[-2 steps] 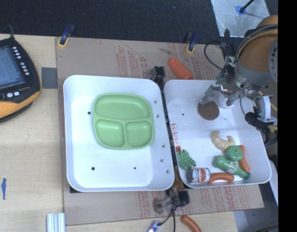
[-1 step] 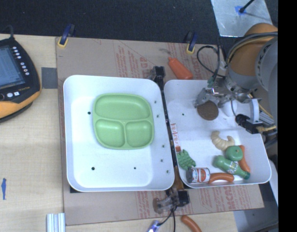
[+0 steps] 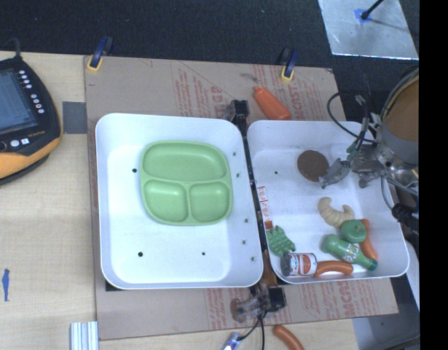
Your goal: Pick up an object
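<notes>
Grey metal pincer [image 3: 347,168] hovers spread open and empty beside the brown disc [image 3: 312,165] in the right bin [image 3: 282,141].

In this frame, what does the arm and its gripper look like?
The arm enters at the right edge: a rounded segment with an orange-brown band over grey. Below it sits a grey metal wrist with thin, spindly metal parts ending in the gripper. A black cable loops beside it.

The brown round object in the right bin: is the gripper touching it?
Apart. In the camera view the gripper stands just right of the brown round object, and a strip of white bin floor shows between them.
</notes>
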`<state>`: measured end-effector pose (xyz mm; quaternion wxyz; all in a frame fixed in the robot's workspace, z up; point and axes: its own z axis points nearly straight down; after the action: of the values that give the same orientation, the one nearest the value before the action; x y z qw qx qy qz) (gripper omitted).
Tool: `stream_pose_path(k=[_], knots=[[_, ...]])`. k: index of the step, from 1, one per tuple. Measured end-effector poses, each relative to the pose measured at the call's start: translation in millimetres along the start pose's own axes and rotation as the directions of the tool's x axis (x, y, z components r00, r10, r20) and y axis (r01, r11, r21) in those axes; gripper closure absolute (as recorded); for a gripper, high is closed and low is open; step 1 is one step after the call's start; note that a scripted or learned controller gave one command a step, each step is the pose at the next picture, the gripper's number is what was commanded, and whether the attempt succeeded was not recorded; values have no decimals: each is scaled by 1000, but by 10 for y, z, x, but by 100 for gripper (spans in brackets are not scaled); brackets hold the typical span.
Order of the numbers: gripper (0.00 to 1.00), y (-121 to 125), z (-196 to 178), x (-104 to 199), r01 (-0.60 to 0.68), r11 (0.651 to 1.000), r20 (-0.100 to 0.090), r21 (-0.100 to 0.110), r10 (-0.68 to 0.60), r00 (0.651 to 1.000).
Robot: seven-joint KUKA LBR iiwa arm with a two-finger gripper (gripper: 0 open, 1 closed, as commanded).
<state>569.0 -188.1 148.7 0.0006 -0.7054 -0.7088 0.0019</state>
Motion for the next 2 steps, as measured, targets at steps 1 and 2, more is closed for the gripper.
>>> stream_pose_path(k=[1,2], knots=[[0,-441,314,167,2,1000,-1,1,-2,1000],[0,-751,476,-17,1,1000,-1,-1,-1,1000]])
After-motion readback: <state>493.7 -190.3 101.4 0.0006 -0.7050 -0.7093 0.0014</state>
